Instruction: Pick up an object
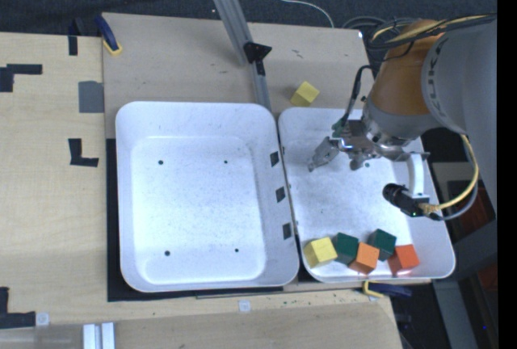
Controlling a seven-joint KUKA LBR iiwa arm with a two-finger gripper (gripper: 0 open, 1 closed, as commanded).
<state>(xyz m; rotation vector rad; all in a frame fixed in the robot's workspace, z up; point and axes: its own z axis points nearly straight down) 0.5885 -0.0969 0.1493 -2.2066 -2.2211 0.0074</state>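
Note:
Several small blocks lie along the near edge of the right bin (323, 202): a yellow block (321, 250), a dark green block (346, 244), an orange block (366, 258), a second green block (383, 241) and a red-orange block (404, 258). My gripper (338, 161) hangs over the far half of that bin, well apart from the blocks. Its fingers (318, 158) are spread open with nothing between them.
The left bin (137, 178) sits beside the right one, their rims meeting in the middle. Another yellow block (305, 93) rests on the bench just beyond the right bin. A grey pole (234, 8) slants down to the bins' far junction.

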